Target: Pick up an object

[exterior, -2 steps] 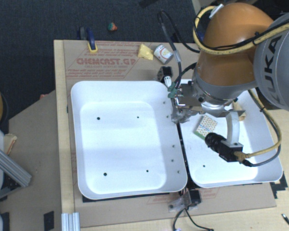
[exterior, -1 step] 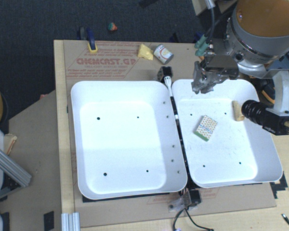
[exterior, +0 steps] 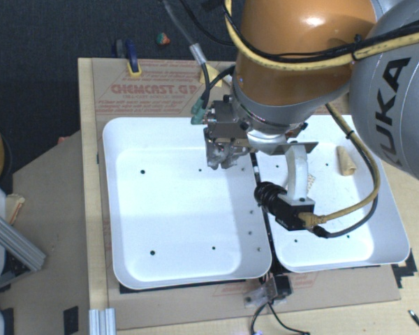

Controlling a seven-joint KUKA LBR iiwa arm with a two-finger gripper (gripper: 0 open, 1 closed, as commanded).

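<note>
My gripper [exterior: 219, 156] hangs low over the far right part of the left bin [exterior: 119, 187], close to the wall between the two bins. Nothing can be seen held in it. A small tan block [exterior: 346, 160] lies in the right bin [exterior: 377, 246] near its far side. A pale speckled piece [exterior: 310, 182] peeks out beside the white bracket on my wrist, also in the right bin. The big orange band and grey body of the arm hide the far left part of the right bin.
A black cable fitting [exterior: 286, 208] and a yellow hose hang off the wrist above the bins' divider. The bins rest on a cardboard sheet [exterior: 146, 82]. A blue clamp [exterior: 131, 56] sits at its far edge. Metal rails [exterior: 14, 239] lie at the left.
</note>
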